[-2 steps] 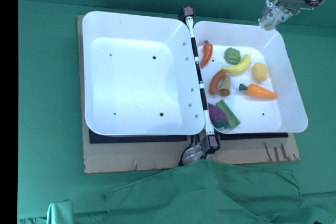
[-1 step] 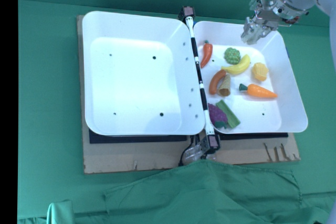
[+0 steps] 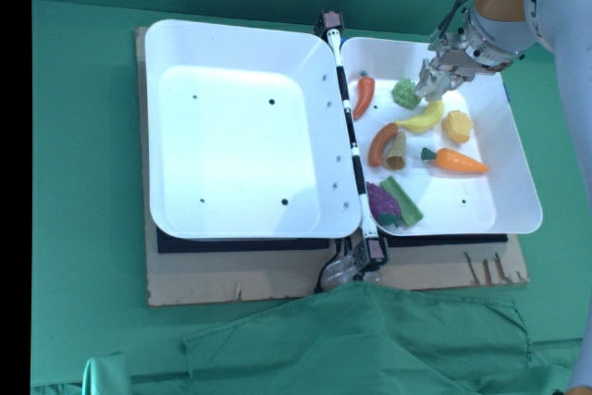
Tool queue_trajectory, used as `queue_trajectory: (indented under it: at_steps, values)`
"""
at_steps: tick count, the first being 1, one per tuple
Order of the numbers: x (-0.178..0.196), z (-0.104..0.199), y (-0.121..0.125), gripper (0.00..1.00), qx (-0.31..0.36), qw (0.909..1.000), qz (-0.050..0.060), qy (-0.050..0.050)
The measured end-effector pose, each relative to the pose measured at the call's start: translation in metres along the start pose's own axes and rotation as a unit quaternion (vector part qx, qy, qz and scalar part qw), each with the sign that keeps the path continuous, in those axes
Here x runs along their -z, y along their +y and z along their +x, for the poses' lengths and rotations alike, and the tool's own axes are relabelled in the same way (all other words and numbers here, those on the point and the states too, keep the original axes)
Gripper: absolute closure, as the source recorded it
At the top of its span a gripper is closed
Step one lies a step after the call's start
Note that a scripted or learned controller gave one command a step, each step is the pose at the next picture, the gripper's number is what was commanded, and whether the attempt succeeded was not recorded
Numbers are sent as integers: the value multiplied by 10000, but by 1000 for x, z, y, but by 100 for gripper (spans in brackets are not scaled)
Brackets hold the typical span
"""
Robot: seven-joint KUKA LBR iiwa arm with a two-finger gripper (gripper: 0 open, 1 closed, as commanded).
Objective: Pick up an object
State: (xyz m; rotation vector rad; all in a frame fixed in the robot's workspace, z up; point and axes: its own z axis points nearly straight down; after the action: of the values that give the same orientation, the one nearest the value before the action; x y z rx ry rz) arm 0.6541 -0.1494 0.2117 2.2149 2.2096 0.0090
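A green-draped desk (image 3: 83,153) carries two white bins. The left bin (image 3: 162,60) sits bare; the right bin (image 3: 509,199) holds a chili (image 3: 364,94), sausage (image 3: 380,143), grapes (image 3: 382,202), broccoli (image 3: 404,92), banana (image 3: 422,117) and carrot (image 3: 457,161). The hand (image 3: 433,88) hangs just beside the broccoli, above the banana; I cannot tell whether it is open or closed. This looks like the approach: next, descend squarely onto one piece.
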Motion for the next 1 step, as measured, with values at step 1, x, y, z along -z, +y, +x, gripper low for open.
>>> queue_trajectory:
  at_steps: [1]
  values:
    - [-10,-39,28,100,-9,10000,21,3]
